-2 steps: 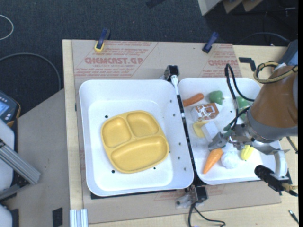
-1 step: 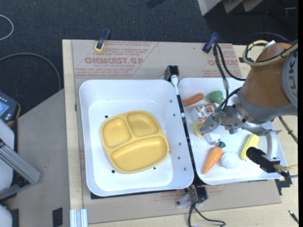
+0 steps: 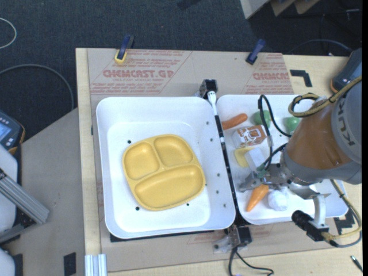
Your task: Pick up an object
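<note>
Where the arm leans over the right bin (image 3: pixel 333 209), the gripper (image 3: pixel 260 183) hovers at the carrot (image 3: pixel 257 196); its long axis slants, tip toward the near-left; the grip itself I cannot tell.

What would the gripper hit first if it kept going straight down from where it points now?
Most likely the orange carrot-shaped toy in the right white bin; the gripper sits just above its upper end. Depth is unclear, so it may already be touching it.

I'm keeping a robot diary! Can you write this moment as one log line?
grey arm's gripper: low in right white bin | beside: orange plastic carrot | left white bin: yellow divided plate | pick: not confirmed
</note>
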You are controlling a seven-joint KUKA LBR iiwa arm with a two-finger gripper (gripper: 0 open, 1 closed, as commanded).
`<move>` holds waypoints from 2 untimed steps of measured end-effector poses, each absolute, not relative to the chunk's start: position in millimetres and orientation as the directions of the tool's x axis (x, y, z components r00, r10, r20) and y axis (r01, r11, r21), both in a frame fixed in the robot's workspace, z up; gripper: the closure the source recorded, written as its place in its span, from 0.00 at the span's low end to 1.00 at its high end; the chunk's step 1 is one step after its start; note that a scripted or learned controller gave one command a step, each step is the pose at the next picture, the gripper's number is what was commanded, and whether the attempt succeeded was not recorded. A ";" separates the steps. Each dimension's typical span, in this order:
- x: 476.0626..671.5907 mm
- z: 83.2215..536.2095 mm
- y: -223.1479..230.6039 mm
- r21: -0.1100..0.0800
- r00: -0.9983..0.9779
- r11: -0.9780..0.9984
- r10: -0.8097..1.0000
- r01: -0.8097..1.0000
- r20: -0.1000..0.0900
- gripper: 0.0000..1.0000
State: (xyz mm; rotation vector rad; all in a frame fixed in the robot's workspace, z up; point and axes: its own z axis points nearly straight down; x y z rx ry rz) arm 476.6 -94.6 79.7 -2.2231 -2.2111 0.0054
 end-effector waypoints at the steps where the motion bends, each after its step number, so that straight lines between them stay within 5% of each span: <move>1: 479.2 94.8 -92.7 0.002 0.001 -0.001 1.000 1.000 0.000 1.00; 2: 542.1 190.7 -18.1 0.015 -0.011 0.011 1.000 1.000 0.002 1.00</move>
